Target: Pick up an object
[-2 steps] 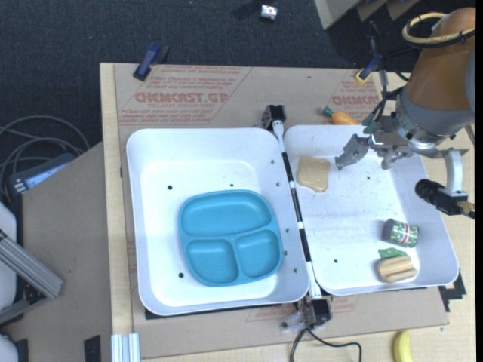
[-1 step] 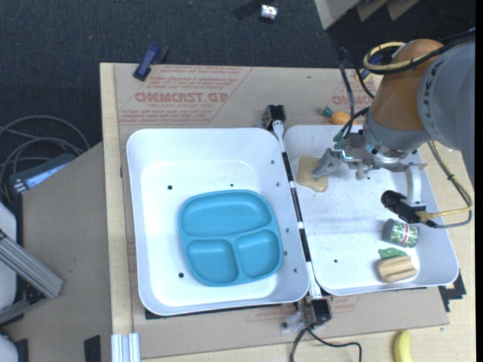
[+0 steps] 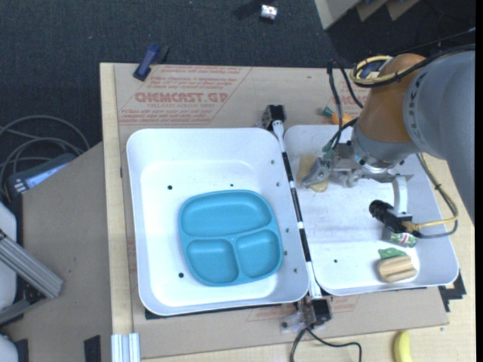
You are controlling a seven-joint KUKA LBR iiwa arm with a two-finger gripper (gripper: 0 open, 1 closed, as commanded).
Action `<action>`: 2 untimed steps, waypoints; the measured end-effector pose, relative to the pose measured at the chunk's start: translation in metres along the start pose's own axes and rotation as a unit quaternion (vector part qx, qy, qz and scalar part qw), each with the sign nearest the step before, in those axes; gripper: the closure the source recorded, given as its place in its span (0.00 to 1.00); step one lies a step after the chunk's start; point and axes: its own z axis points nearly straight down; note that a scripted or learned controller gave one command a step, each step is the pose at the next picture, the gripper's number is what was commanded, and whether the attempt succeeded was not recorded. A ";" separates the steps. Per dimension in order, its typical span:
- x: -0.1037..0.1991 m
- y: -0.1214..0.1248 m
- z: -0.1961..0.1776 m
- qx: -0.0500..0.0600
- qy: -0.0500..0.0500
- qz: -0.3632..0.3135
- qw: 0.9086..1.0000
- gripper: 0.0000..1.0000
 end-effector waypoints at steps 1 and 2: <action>-0.005 0.056 -0.001 0.000 0.000 -0.001 1.000 0.00; -0.007 0.002 0.000 -0.001 0.000 0.000 1.000 0.00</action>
